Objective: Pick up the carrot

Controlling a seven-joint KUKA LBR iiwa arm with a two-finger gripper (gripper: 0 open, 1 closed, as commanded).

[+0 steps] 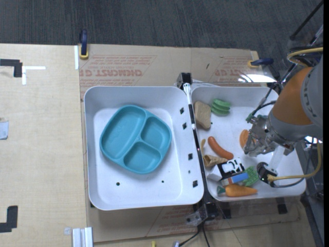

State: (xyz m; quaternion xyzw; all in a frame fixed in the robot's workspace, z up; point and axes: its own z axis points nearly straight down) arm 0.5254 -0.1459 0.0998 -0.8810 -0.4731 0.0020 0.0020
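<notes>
Gripper [255,144] hangs low over the right bin [234,92], toward its right side, with the grey arm [298,104] and its orange band reaching in from the right. From where I stand the metal fingertips look nearly closed, though the angle is poor and I cannot tell for sure; nothing shows between them. Just to their left, an orange piece [244,137] peeks out, partly hidden by the tool.

The carrot [240,191] lies on its side at the near edge of the same bin, well apart from the gripper. Touching it on the far side are a blue block [237,179] and something green [252,175], with a black-and-white item [230,166] just beyond. A red sausage [220,147] lies mid-bin, a slice of bread [202,115] and a green ridged piece [221,106] toward the far left.

In the left bin [139,197] sits a blue divided plate [135,138].
</notes>
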